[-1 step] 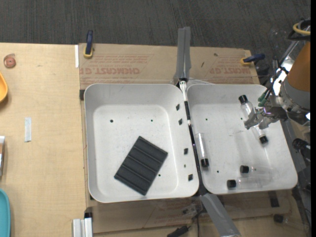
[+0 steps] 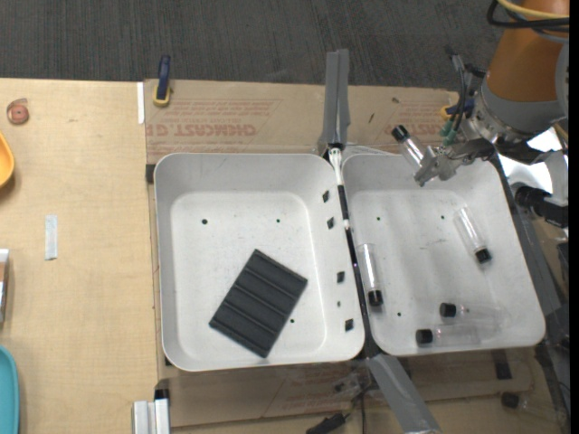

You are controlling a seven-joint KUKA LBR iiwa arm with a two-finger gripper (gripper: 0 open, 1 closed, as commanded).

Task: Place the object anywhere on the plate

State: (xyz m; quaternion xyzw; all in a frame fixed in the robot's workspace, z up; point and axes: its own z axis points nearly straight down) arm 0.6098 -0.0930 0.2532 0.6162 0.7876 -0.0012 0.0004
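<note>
Camera view: you are looking down on 2 white bins, the left bin (image 2: 172, 242) and the right bin (image 2: 520, 278), which touch along their middle walls.
Gripper: you will find the gripper (image 2: 423, 168) over the far side of the right bin, clenched on the held tube (image 2: 407, 146).
Held tube: it is clear with a black cap and tilted, and it sticks out of the gripper toward the far left.
Plate: the black ribbed plate (image 2: 260, 302) lies flat and askew in the near half of the left bin, well apart from the gripper.
Loose tubes: you can count 4 on the right bin's floor. 1 is the wall tube (image 2: 370, 277) beside the left wall, 1 is the right tube (image 2: 472, 235), and 2 are the front tubes (image 2: 447, 311).
</note>
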